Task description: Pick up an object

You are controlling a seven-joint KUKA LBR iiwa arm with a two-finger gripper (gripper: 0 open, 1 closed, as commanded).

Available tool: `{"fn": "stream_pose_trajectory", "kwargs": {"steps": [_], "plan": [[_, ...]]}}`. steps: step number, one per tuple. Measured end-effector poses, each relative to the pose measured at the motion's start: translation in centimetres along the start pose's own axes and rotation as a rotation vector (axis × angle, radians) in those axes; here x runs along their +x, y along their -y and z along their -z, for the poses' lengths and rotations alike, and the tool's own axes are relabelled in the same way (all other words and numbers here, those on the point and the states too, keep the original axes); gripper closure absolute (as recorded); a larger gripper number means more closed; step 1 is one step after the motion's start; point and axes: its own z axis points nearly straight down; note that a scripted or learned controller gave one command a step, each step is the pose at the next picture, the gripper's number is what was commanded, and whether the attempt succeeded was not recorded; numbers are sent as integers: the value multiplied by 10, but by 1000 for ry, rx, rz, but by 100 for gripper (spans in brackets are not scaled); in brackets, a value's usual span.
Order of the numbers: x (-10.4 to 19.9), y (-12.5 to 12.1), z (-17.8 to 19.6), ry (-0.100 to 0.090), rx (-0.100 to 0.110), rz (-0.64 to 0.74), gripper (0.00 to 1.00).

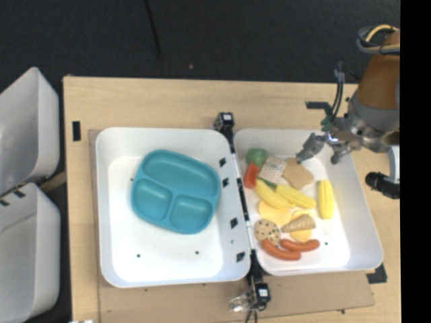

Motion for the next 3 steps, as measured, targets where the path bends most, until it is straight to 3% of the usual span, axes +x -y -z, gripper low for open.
{"fn": "stream_pose_trajectory", "kwargs": {"steps": [1,3], "plan": [[0,-2,4,1,-7,1,0],[12,2,-95,1,-3,2,0]]}}
